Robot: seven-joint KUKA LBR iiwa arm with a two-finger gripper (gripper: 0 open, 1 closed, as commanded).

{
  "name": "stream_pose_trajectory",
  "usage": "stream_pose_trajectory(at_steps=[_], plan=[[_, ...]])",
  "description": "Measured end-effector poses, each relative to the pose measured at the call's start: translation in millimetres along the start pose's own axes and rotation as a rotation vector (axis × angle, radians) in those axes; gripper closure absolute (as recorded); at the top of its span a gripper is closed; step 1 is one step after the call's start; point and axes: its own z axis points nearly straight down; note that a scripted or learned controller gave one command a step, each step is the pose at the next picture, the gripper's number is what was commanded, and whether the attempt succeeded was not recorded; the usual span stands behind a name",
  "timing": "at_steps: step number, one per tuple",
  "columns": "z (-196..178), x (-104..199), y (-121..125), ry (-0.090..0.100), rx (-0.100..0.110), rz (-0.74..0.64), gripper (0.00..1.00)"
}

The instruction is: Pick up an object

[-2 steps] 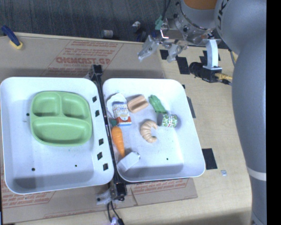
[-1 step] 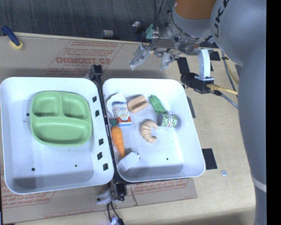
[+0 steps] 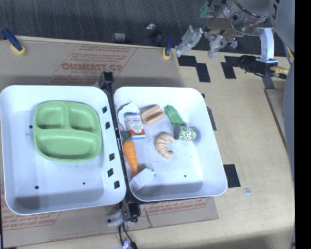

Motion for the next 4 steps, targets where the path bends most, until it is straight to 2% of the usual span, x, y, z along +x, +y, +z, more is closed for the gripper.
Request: stream_pose_trajectory(at_steps=[1, 2, 3, 4], plan=[[133.0, 15.2, -75.7, 0.001, 0.009, -0.002, 0.0], [301.5, 9.0, -91.7, 0.0, 0.006, -0.003, 0.0], [315.2, 13.0, -176.4, -0.007, -0.014, -0.004, 0.0], [304.7, 10.9, -175.1, -0.011, -0.015, -0.008, 1.0]])
